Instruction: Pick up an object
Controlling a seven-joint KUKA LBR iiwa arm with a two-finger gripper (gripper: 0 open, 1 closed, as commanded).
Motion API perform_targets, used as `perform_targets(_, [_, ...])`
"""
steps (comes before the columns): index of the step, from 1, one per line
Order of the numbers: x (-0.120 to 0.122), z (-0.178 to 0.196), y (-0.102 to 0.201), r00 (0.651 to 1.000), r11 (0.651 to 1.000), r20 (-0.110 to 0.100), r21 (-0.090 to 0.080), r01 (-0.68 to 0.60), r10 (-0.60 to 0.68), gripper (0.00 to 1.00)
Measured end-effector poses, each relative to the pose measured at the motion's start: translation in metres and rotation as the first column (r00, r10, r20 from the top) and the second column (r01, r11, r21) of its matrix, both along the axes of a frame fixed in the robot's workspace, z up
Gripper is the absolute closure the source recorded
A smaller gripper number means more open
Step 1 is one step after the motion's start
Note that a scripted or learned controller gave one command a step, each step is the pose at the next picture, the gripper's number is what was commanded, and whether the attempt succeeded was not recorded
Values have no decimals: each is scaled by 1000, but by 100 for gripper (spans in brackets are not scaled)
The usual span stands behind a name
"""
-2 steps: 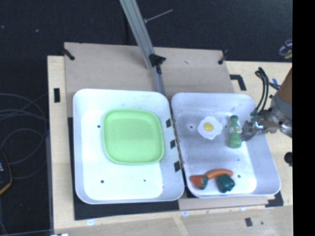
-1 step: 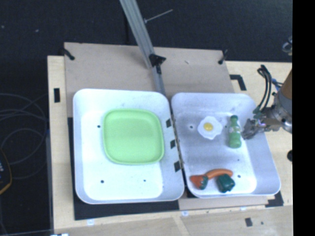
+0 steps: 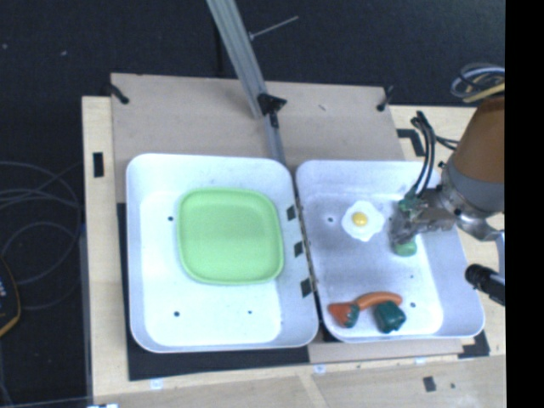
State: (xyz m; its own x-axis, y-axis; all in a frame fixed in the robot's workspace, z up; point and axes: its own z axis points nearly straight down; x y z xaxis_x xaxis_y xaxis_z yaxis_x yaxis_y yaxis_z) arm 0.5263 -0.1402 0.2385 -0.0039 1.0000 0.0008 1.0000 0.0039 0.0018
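Where end effector (image 3: 406,228) hovers, grip unclear, small green object (image 3: 405,246) beneath, round, partly hidden

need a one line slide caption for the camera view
KUKA arm's hand low over a small green object in the right bin, beside a toy fried egg; green plate in the left bin.

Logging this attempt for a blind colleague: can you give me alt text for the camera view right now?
The grey arm's gripper is low in the right white bin, over a small green object beside a toy fried egg. An orange carrot-like piece, a red-orange piece and a dark teal block lie near the bin's front. A square light-green plate sits in the left white bin.
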Motion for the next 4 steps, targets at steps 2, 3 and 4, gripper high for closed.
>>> perform_targets(2, [-17,-10,99,1000,1000,-2,0,1,-1,100])
perform_targets(3, [-23,-13,156,1000,1000,-1,0,0,0,100])
perform_targets(4, [-31,-12,207,1000,1000,-1,0,-1,1,100])
